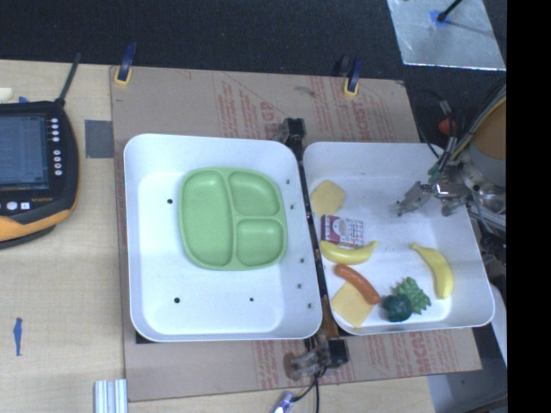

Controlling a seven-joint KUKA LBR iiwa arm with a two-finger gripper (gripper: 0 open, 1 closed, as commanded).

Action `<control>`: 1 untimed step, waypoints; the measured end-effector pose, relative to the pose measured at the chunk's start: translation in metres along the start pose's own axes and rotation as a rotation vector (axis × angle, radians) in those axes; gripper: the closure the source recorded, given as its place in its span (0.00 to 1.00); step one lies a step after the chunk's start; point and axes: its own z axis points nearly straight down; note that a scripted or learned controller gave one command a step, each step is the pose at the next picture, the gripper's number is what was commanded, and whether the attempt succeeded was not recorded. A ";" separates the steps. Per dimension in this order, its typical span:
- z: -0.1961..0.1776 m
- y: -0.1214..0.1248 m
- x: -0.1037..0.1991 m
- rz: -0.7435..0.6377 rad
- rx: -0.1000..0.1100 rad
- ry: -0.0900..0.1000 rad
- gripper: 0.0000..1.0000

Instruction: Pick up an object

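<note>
On the cardboard-covered bench, the splayed, empty metal two-finger gripper (413, 200) should centre over the curved yellow plastic banana (435, 269) before closing.

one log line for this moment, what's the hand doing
phase: approach | hand: over right bin, upper right, nothing held | nearest item: banana | green tray: left bin

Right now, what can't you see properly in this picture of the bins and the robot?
- The pincer, camera view: too small and blurry to tell whether it is open or shut.
- The arm: cut off by the right edge.
- The small red packet: its print is too small to read.
- The yellow slice: partly covered by the sausage.
- The tablet: cut off by the left edge.
</note>
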 end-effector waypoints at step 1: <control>-0.089 -0.061 0.000 0.001 0.001 0.001 0.00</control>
